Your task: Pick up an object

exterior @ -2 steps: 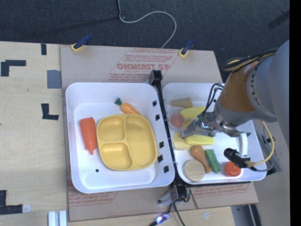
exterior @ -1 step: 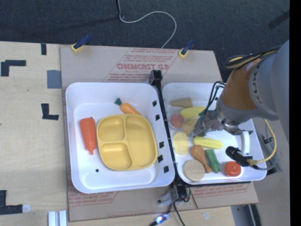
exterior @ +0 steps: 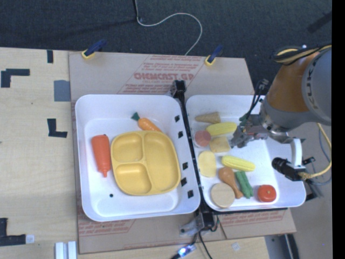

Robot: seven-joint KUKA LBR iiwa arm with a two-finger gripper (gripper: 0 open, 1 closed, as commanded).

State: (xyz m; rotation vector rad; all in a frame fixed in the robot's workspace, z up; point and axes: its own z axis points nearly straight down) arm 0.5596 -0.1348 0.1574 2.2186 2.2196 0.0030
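Right bin, front [exterior: 280, 203]: a tomato [exterior: 266, 193], a round cracker [exterior: 222, 195], a drumstick [exterior: 230, 179] and a green bean [exterior: 244, 184].
Right bin, middle: corn cob [exterior: 237, 163], pale yellow slice [exterior: 207, 163].
Right bin, back: a second corn [exterior: 221, 128], a cone [exterior: 208, 117].
Gripper [exterior: 241, 138]: low over this bin beside the second corn; grip cannot be told.
Left bin [exterior: 86, 112]: yellow divided plate [exterior: 144, 162], red pepper [exterior: 101, 154], carrot [exterior: 146, 124].

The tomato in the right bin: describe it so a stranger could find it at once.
Start at the right bin, the one the arm reaches over, and go to its near right corner. There the tomato lies, just right of a green vegetable and a chicken drumstick. It is the only round, bright red piece with a green top; its neighbours are long, yellow or tan.
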